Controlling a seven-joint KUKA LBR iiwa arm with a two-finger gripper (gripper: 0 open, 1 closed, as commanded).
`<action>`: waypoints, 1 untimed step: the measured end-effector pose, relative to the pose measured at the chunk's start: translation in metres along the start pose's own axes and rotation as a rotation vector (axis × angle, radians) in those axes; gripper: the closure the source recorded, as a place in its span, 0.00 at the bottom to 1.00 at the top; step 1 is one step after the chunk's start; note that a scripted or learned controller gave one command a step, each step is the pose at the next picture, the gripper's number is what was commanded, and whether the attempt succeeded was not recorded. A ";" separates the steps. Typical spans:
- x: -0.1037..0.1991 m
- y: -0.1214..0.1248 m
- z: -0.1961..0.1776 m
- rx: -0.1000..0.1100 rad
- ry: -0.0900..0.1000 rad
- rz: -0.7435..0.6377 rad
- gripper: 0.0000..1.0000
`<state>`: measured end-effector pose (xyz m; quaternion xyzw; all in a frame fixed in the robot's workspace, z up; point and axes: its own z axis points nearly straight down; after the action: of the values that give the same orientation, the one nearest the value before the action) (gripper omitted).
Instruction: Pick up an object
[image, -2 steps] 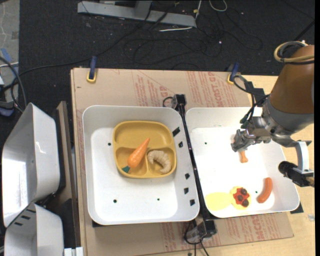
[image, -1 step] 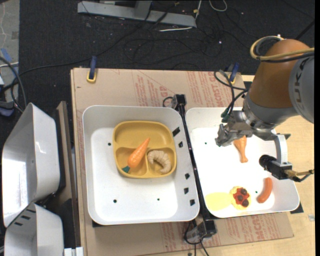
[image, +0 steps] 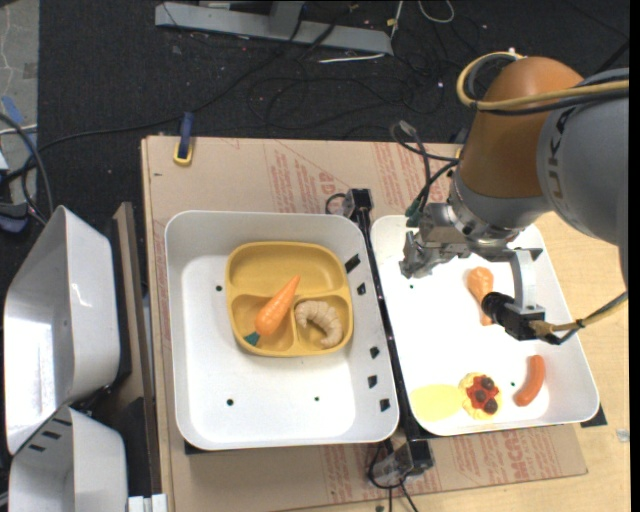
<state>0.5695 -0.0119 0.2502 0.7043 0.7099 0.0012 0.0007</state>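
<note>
My fingers (image: 418, 262) low over bin (image: 440, 340); spread or pressed, cannot tell. Orange toy piece (image: 480, 282) near, toward arm side. Likely light, stiff, smooth plastic; pinch across narrow middle.

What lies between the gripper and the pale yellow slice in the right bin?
In the camera view, only bare white floor of the right bin separates gripper and yellow slice.
</note>
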 end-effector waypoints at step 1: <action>0.053 0.015 -0.001 0.000 0.000 0.000 1.00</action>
<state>0.5843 0.0413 0.2516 0.7042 0.7100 0.0012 0.0005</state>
